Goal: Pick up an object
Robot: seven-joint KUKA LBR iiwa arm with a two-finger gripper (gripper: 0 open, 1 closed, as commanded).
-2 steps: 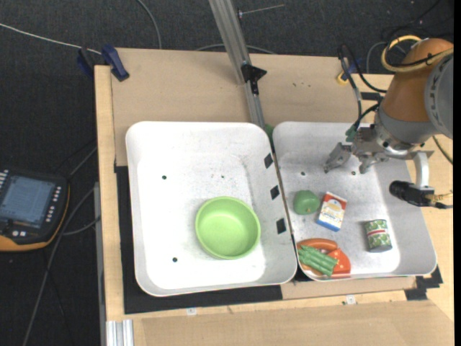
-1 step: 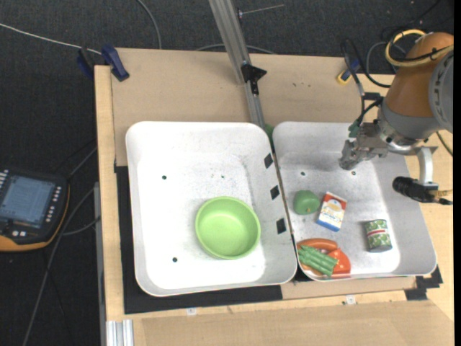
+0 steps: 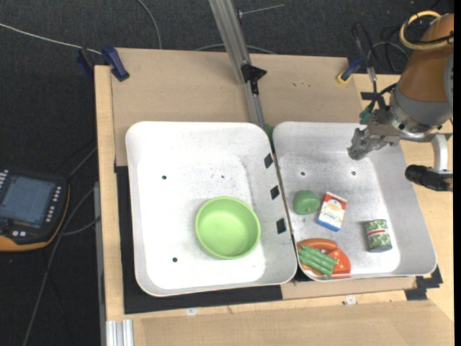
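The right bin [image 3: 317, 146] holds a small green rounded object [image 3: 306, 202], a white and orange carton [image 3: 332, 211], a green-labelled can [image 3: 377, 235], and a red plate with green vegetables [image 3: 323, 259] at its front edge. A light green bowl [image 3: 227, 227] sits in the left bin [image 3: 180, 157]. My gripper [image 3: 360, 147] hangs over the far right part of the right bin, well behind the carton and the can, with nothing visible in it.
A metal pole [image 3: 234, 34] slants down to the gap between the bins. Blue clamps [image 3: 115, 62] sit at the bench's back corners. A handheld pendant [image 3: 29, 206] lies off the bench at left. Cables run behind the arm.
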